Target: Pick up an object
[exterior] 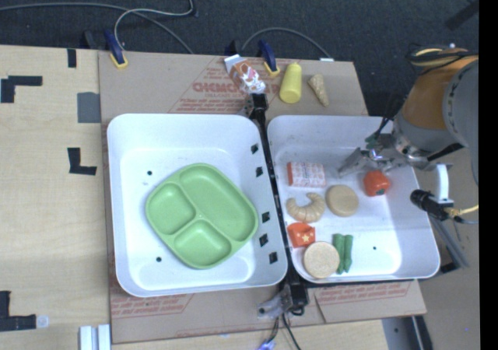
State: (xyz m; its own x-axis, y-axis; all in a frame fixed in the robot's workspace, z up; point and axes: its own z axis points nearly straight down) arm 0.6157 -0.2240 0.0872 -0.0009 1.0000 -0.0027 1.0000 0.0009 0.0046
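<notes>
Over in the far bin from the gripper sits the green divided plate (201, 215), biggest thing in play. The arm (436, 107) comes in low over the right bin (405, 251) (orange band glowing), and the gripper (366, 160) hangs with its fingers splayed apart, nothing between them. Just beside it, on the arm's side, the red tomato (377, 182) sits loose on the bin floor. Toward the other bin lies the striped packet (306, 174); nearer the camera, the round cookie (341, 200) and croissant (306, 207).
</notes>
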